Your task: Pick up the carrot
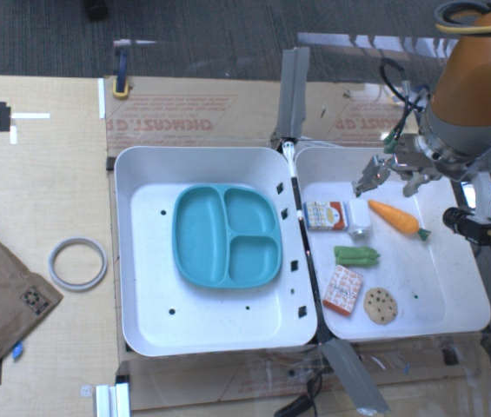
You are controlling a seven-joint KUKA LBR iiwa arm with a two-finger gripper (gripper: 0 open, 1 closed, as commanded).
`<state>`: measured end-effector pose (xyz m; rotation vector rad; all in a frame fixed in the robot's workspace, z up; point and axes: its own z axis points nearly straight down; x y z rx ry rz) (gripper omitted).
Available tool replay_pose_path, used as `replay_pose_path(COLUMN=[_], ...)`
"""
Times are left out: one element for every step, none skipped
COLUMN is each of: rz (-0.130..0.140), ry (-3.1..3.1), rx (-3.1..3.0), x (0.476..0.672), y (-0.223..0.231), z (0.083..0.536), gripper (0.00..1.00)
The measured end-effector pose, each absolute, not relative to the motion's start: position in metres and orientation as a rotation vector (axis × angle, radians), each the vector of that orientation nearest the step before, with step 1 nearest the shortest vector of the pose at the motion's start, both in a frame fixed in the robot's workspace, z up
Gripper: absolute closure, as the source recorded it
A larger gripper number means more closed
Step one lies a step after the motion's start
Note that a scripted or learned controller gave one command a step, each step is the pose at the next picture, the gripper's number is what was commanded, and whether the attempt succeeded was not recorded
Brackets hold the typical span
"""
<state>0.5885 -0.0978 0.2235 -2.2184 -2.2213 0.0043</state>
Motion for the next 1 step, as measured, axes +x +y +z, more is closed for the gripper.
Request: replay_pose_path(rz=[0.000], ry=[-2.124], rx=[-2.317], x=[0.5977], y=[-0.1573], z=[0.1231], gripper=[0.00])
